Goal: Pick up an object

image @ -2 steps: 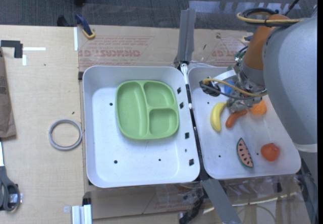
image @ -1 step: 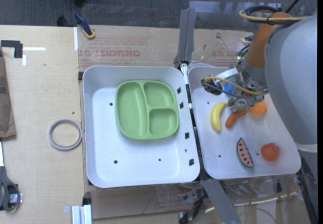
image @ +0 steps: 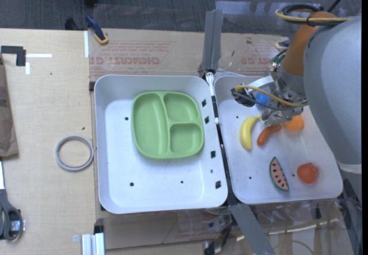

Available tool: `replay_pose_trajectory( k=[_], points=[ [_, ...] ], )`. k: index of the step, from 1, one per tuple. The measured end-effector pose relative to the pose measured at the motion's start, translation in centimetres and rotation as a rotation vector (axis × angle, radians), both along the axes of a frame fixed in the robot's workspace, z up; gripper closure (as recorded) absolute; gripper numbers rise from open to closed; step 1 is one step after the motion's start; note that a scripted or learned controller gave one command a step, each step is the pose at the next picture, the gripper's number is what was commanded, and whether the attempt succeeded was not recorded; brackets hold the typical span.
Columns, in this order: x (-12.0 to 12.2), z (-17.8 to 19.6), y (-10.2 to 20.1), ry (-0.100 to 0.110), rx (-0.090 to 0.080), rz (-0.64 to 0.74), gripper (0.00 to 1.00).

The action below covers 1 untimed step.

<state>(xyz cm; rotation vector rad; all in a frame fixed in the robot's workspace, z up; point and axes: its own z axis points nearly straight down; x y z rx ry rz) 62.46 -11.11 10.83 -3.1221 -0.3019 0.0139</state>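
Toy food in the right bin (image: 322, 188) is what the arm is after, and nothing has been lifted yet as far as the view shows. The end effector (image: 275, 111) is low in that bin, among cables, just above a small sausage (image: 268, 134) with a banana (image: 248, 131) to one side and an orange piece (image: 294, 123) to the other; whether it has closed on anything I cannot tell. A watermelon slice (image: 279, 174) and a red tomato-like piece (image: 307, 172) lie apart, nearer the front. The left bin (image: 109, 179) holds a green divided plate (image: 168, 124). Grasping and raising are still left.
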Motion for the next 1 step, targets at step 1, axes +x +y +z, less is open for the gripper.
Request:
replay_pose_trajectory(
  k=[1],
  points=[
    [2.34,-1.77,-0.17,-0.004,-0.002,0.008,1.0]
  ],
)
